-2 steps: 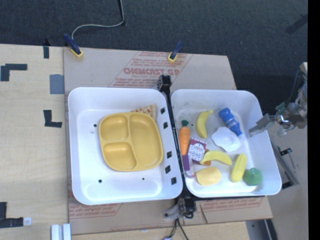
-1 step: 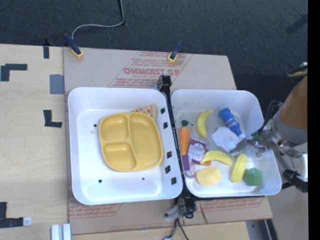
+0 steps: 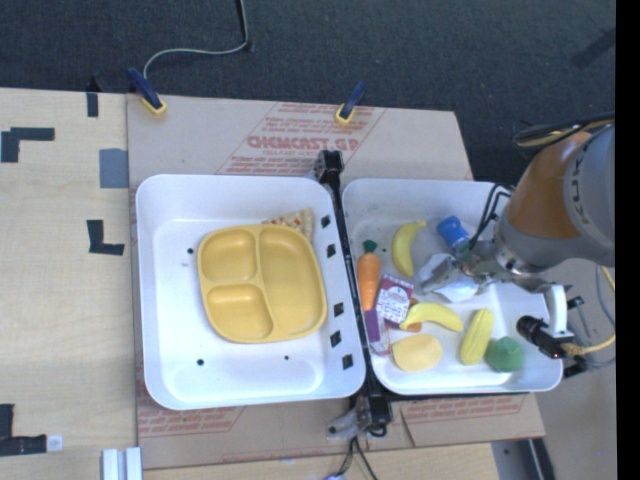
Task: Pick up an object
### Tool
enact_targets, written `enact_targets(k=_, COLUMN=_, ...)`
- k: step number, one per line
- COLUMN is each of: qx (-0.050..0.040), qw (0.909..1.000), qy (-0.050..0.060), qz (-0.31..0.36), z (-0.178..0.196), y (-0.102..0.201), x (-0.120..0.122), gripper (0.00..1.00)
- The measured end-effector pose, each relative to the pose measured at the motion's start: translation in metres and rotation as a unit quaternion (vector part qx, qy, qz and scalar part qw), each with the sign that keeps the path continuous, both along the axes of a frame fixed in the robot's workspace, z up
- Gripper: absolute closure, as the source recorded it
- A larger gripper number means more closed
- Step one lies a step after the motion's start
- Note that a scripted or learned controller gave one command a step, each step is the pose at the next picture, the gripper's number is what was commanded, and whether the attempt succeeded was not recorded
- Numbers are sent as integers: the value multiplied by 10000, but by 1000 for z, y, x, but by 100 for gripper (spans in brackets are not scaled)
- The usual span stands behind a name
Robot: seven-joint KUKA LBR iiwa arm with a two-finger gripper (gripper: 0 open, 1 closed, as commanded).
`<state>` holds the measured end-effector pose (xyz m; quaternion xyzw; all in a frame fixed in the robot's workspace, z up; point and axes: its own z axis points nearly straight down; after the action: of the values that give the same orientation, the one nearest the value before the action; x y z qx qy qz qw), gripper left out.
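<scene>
Camera view, slanted down on the bench: the left bin [image 3: 160, 268] carries a yellow divided plate [image 3: 262, 281], lying flat near its middle, with a small tan, cracker-like item [image 3: 296, 219] poking out just past the plate's far edge. Across the black divider [image 3: 340, 258] between the bins, the right bin [image 3: 420, 190] holds the clutter. From its left side: an orange carrot [image 3: 368, 279] lying lengthwise along the divider, a purple-and-white packet [image 3: 391, 301] just beside it, a pale yellow lump [image 3: 416, 352] near the front wall, a yellow banana [image 3: 404, 247] toward the back and a second banana [image 3: 434, 315] lying across the middle. Further right sit a blue piece [image 3: 452, 231], a corn cob [image 3: 476, 336] and a green ball [image 3: 505, 354] at the front right corner. The gripper [image 3: 446, 273] is low inside the right bin, its metal fingers [image 3: 434, 268] pointing left, tips near the back banana and just above the second one, over a whitish object [image 3: 462, 290]. Whether the fingers are spread or pressed together I cannot tell from here; nothing is visibly pinched between them. The grey arm with its orange band [image 3: 545, 196] comes in from the right.
</scene>
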<state>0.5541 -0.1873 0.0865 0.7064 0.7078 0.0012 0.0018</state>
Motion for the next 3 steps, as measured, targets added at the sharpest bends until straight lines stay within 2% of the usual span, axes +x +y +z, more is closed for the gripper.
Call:
enact_targets(k=1, qx=4, qw=10000, qy=-8, qz=7, z=0, y=68, x=45, gripper=0)
enact_targets(k=2, qx=-17, qw=10000, qy=76, qz=-26, z=-2, y=86, x=107, gripper=0)
enact_targets(k=3, qx=-23, qw=9999, qy=126, qz=-36, z=-2, y=86, x=110, gripper=0)
